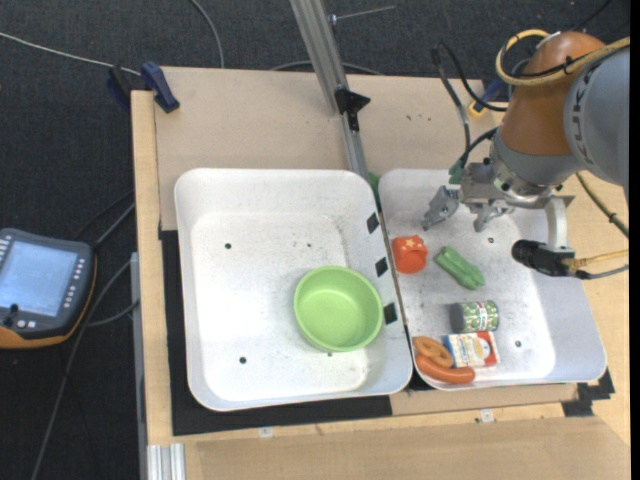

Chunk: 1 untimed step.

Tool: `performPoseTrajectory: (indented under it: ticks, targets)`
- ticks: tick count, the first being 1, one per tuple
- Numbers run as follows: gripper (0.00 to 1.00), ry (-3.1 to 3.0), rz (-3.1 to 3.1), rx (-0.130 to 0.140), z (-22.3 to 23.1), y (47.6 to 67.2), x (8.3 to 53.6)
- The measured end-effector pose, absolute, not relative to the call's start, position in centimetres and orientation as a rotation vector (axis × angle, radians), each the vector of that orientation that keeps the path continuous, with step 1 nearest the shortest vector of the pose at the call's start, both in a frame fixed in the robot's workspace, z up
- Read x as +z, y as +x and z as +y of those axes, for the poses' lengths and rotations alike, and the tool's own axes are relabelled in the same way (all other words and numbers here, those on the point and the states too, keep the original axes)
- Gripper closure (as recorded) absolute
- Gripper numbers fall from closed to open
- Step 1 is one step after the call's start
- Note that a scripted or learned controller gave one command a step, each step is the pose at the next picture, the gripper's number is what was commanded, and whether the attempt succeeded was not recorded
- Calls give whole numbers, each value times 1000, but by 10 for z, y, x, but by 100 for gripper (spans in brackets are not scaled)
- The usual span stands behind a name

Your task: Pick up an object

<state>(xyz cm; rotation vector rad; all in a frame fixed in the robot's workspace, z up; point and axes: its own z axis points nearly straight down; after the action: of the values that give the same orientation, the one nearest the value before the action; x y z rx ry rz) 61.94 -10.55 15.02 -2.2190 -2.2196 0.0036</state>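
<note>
Currently the gripper point(462, 208) hangs above the green pepper point(459, 267), fingers spread wide, holding nothing.

No readable text anywhere. The small can point(478, 316) and the carton point(472, 349), lower right of frame, carry labels w/ print too small to make out. Pendant screen point(38, 278), far left, glows but is illegible.
</note>
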Motion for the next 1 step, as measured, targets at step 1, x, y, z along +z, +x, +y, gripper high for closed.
performPoseTrajectory:
  ticks: [1]
  targets:
    - [100, -2222, -2223, -2, -105, 621, 163]
